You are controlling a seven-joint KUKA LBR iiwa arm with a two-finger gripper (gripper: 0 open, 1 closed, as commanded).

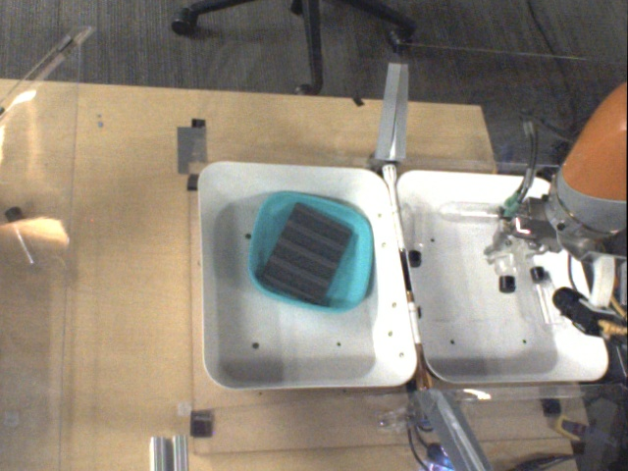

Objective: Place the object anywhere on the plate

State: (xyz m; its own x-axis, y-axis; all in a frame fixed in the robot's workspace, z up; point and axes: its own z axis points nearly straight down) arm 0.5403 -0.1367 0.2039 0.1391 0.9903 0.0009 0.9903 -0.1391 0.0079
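Two white bins were seen side by side on the bench (98,263). In the left bin (226,351) a teal plate (358,263) was placed, and the dark ribbed object (309,253) lay flat on it. The right bin (471,341) was mostly bare, and the gripper (520,258) was held over its right part. Free room was left around the plate. No writing could be read.

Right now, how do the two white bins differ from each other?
The left bin holds a teal plate with a dark ribbed block lying on it; the right bin holds neither. The pincer and the grey-and-orange arm hang over the right bin, not the left bin. Both are shallow, white, round-cornered, and sit side by side.
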